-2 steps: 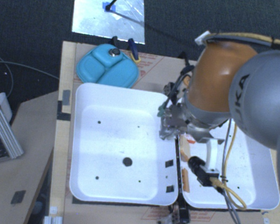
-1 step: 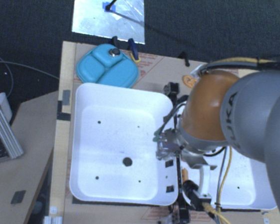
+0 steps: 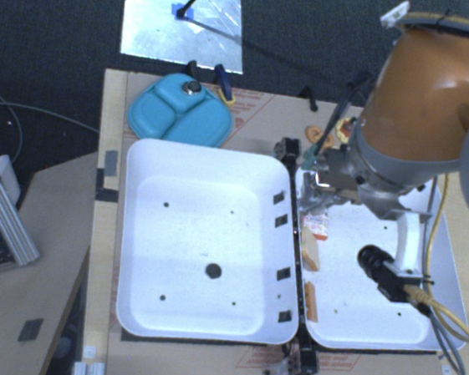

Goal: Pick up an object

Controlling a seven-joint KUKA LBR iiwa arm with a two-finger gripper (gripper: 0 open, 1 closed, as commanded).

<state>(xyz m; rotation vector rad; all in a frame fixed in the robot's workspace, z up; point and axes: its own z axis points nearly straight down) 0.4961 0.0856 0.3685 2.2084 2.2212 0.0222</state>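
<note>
My gripper [image 3: 315, 186] hangs under the orange-banded wrist [image 3: 436, 79], low over the far left corner of the right bin [image 3: 370, 328], close to the wall between the two bins. Just below it, several small objects lie along that wall. They are a white and red packet [image 3: 319, 227], a tan piece [image 3: 309, 255] and an orange stick [image 3: 311, 301]. The arm's body hides the back of the right bin. A small dark round object [image 3: 213, 271] lies on the floor of the left bin [image 3: 160, 174].
A blue lidded tray [image 3: 182, 111] sits on the bench behind the left bin, with a shiny metal sheet [image 3: 185, 15] further back. A black fitting [image 3: 384, 275] and yellow cable [image 3: 442, 320] hang over the right bin's right half.
</note>
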